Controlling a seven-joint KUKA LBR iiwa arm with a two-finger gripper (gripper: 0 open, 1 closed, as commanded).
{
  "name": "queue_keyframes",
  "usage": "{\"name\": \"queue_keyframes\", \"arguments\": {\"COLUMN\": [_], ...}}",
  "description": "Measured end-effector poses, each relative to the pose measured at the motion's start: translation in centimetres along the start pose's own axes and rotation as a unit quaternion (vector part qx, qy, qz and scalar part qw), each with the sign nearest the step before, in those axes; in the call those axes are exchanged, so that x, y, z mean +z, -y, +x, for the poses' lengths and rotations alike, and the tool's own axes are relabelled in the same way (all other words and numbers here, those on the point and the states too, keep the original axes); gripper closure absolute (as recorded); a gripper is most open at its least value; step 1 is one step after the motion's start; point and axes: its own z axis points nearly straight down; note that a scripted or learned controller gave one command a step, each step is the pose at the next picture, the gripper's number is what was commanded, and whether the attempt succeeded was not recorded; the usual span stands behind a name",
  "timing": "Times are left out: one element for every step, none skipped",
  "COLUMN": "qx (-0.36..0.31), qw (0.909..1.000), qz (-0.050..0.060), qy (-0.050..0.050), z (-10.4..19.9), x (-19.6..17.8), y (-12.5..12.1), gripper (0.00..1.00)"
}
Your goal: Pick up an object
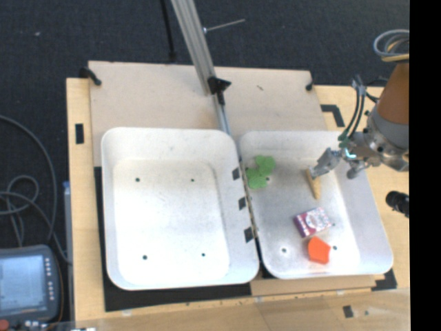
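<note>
1. Two shallow white bins sit side by side on the bench. The left white bin point(172, 205) has nothing in it that I can see.
2. The right white bin point(358, 219) holds four things: a green crumpled soft thing point(260, 172) near its left wall, a small tan wedge point(314, 183), a purple and white packet point(313, 221), and an orange block point(318, 250) near the front.
3. The grey arm with the orange band reaches in from the right. Its two-finger gripper point(331, 163) hovers just beside the tan wedge.
4. I cannot tell how the tool is set.
5. Nothing looks lifted yet. I think the grabbing and lifting are left to do.
</note>
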Motion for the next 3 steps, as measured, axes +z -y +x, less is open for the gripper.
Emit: {"name": "queue_keyframes", "arguments": {"qx": [0.0,0.001,0.001], "qw": [1.0,1.0,1.0], "qz": [-0.002,0.0,0.0], "qy": [0.001,0.001,0.001], "z": [0.0,0.1,0.3], "x": [-0.3,4.0,9.1], "y": [-0.1,0.2,-0.7], "gripper": [0.0,0.0,0.0]}}
